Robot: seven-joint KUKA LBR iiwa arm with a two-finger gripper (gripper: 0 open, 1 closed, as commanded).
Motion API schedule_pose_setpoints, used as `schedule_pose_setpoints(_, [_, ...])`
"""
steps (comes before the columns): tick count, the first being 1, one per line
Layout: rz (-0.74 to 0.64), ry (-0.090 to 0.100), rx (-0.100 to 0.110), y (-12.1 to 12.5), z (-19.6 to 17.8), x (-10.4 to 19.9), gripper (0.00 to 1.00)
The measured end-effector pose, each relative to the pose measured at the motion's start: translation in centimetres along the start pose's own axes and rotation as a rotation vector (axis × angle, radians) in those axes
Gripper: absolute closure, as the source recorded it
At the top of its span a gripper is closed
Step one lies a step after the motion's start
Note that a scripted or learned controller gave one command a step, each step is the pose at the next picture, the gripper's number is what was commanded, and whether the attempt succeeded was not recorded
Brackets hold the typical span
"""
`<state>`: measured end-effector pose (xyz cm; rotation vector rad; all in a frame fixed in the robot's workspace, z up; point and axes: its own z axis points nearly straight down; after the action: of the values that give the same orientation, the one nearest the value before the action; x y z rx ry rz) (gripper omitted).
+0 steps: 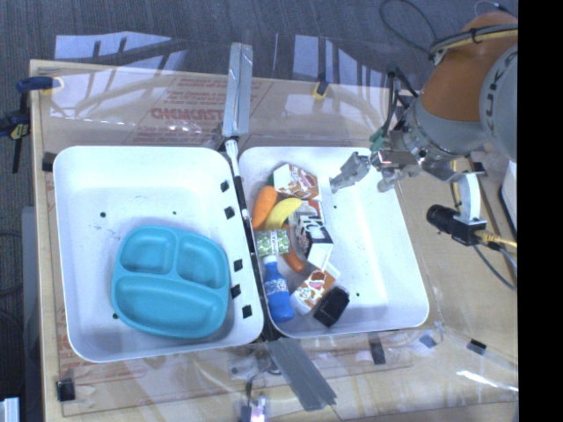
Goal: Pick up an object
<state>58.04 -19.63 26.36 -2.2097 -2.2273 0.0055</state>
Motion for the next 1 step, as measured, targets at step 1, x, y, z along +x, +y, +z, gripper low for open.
schedule_pose_setpoints(1, [-0.225, -0.004, -0.012, 2.97, 16.61, 1.44, 0.00])
